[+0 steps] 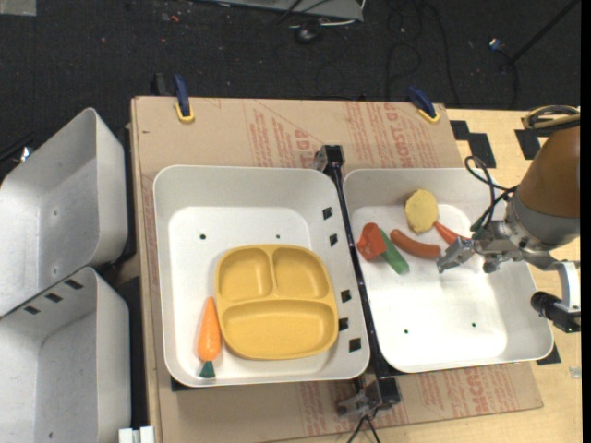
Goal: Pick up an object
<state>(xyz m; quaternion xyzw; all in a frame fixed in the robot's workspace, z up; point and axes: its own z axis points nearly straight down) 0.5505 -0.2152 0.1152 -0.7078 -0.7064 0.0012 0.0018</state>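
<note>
The right bin (462, 340) holds a yellow potato-like lump (422, 209), a reddish sausage (416, 244), a red pepper with a green stem (373, 241) and a small orange piece (447, 233). My gripper (466, 260) hangs over the bin's right half, just right of the sausage's end and below the orange piece. It is open and nothing sits between its fingers. The arm's orange band (559, 178) rises at the right edge.
In the left bin (185, 201) lies a yellow divided tray (275, 301) with an orange carrot (209, 332) at its left. A black divider (349, 247) runs between the bins. Cables trail behind the arm.
</note>
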